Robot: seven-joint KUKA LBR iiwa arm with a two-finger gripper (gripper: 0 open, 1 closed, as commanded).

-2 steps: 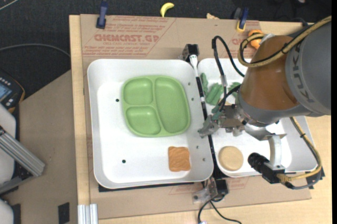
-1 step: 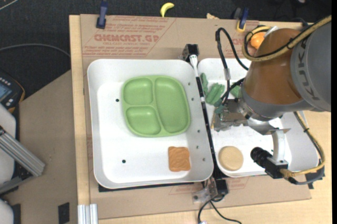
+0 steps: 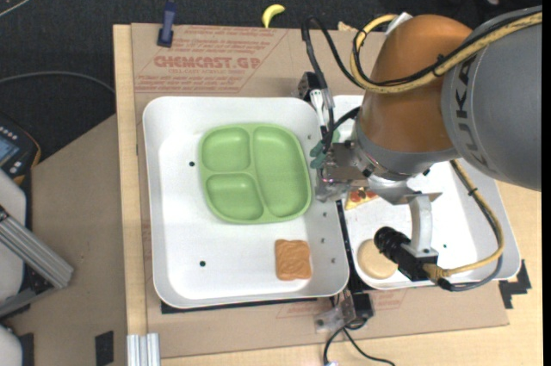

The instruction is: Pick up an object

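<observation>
The surface is a brown board printed with red lettering, standing on dark carpet with loose cables; a blue clip and a yellow piece sit at its far edge. Two white bins lie side by side on it. The grey arm, with its orange band, covers much of the right bin. Its jaws hang over the ridge between the bins, hidden under the wrist, so I cannot tell whether they are apart or together. Left of them, in the left bin, lies a green divided plate. A tan waffle-like block sits nearer the camera. A round beige disc lies in the right bin.
</observation>
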